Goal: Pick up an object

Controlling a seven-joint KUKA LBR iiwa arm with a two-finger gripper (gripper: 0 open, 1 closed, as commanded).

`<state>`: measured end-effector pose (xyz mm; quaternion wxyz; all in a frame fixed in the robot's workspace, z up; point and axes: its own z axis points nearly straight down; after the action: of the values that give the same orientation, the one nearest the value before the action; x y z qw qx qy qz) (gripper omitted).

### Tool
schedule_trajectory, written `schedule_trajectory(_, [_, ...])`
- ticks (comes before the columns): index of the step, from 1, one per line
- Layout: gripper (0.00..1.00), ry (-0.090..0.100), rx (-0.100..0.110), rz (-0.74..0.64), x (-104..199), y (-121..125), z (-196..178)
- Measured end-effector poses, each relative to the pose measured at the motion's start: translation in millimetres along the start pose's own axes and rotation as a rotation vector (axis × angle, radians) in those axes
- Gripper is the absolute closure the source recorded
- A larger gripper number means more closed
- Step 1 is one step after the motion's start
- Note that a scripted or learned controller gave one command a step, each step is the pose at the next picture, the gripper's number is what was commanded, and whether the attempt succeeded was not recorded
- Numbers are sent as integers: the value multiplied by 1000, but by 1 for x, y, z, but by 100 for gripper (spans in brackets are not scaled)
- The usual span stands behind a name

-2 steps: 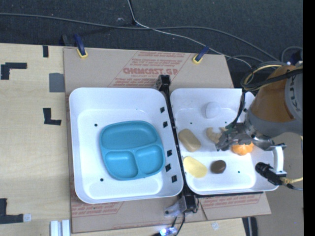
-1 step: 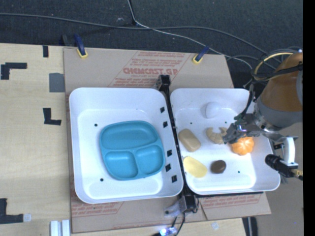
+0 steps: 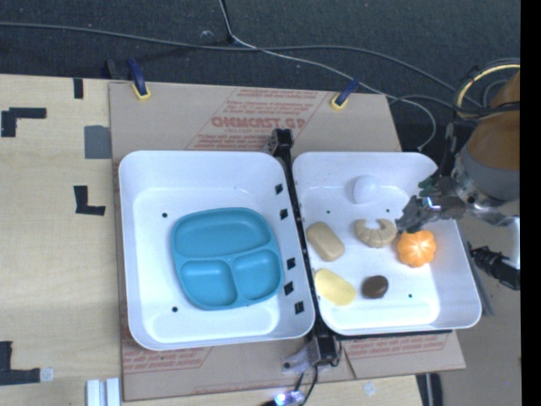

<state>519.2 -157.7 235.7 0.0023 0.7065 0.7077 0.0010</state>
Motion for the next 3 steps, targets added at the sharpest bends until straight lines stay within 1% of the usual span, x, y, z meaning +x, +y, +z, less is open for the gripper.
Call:
schedule_trajectory(1, [100, 3, 6, -4, 52, 1, 11])
schedule_trajectory(2, [100, 3, 6, -6, 106, 11, 2])
schedule_trajectory(3, [100, 2, 7, -4, 152, 21, 12])
